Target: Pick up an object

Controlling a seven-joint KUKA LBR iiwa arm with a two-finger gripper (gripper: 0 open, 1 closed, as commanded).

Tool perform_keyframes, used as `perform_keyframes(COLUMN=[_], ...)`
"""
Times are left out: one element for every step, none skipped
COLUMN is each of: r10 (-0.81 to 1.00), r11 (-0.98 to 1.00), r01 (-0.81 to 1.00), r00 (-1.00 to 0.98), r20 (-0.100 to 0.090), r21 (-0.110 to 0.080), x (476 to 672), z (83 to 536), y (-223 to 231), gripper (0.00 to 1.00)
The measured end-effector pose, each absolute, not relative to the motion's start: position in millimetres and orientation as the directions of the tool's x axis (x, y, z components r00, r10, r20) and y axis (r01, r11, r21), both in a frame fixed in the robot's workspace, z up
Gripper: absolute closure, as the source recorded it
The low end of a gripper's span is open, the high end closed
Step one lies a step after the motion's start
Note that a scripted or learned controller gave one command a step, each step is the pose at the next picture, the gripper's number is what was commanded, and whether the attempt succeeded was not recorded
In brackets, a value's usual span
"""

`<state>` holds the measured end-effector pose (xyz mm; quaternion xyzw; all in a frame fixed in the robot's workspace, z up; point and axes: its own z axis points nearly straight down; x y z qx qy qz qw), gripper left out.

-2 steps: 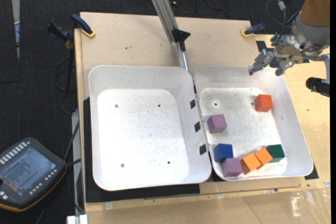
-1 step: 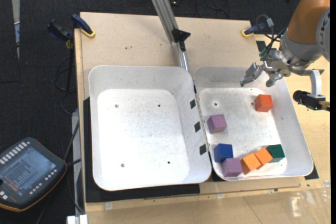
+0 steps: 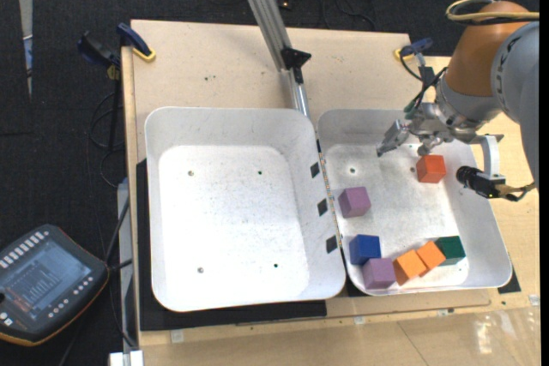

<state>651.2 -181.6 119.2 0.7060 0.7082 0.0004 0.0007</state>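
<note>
your jaws [image 3: 410, 135] hang over the far part of the right shallow white bin [image 3: 489, 229], and whether they are spread or pressed together you cannot tell from this slanted view; nothing shows between them, so treat the grasp as not yet made; the nearest candidate is the small orange-red cube [image 3: 431, 169], lying on the bin floor just beside the wrist, toward the near side; you look to be in the approach step, jaws not yet down on anything; the next move calls for shifting over that cube, squaring to its faces and descending around it; farther out, a purple cube [image 3: 354, 201] sits alone mid-bin, well apart from the rest; along the near wall a blue cube [image 3: 364, 249], a second purple cube [image 3: 380, 273], an orange block [image 3: 419, 260] and a dark green block [image 3: 449, 249] crowd together, likely harder to pick cleanly; the left white bin [image 3: 163, 133] lies alongside on the pale wooden desk [image 3: 214, 56].
</note>
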Motion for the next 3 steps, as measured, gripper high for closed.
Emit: perform_keyframes(r10=[1.000, 1.000, 1.000], r11=[0.002, -0.001, -0.001], r01=[1.000, 1.000, 1.000], r00=[-0.002, 0.001, 0.001], r20=[-0.002, -0.002, -0.002], r21=[0.006, 0.007, 0.007], x=[652.3, 649.4, 645.8], z=[132.6, 178.1, 222.9], y=[-182.0, -186.3, -188.3], gripper=[1.00, 1.00, 1.00])
